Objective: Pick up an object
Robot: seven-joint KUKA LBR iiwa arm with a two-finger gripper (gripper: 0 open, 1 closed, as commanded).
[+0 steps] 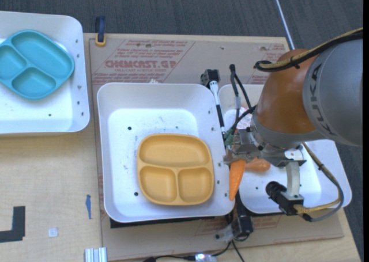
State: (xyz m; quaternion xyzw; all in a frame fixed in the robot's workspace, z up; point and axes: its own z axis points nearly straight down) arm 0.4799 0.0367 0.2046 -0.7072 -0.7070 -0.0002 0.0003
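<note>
An orange carrot point(235, 179) points its thin tip toward the front, over the rims where the two bins meet. Its thick end sits right under my gripper point(237, 156), which the wrist largely covers from above. Whether the carrot is held or just lies under the gripper does not show. Another small orange thing point(258, 166) pokes out beside the carrot's thick end in the right bin point(328, 163). A yellow-orange compartment plate point(174, 169) lies flat in the left bin point(115, 140).
A blue compartment plate point(33, 64) lies on a white tray point(75, 99) at the far left. The arm's grey and orange body point(300, 99) hangs over most of the right bin. Cables point(233, 82) run along the strip between the bins.
</note>
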